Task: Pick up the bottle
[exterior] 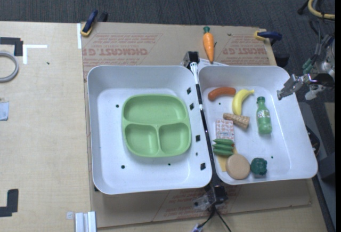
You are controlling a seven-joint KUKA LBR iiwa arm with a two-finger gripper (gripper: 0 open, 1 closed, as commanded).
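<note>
A small green bottle (263, 116) with a green cap lies in the right bin (294, 143), near its middle right, cap toward the back. My gripper (288, 88) hovers over the right bin's back right corner, up and to the right of the bottle and apart from it. Its two dark fingers look spread with nothing between them.
The right bin also holds a sausage (221, 93), a banana (241, 101), a wafer (236, 120), a pink packet (225, 129), green beans (224, 146), a round bun (238, 166) and broccoli (259, 167). A green divided plate (156, 126) sits in the left bin. A carrot (208, 44) lies behind the bins.
</note>
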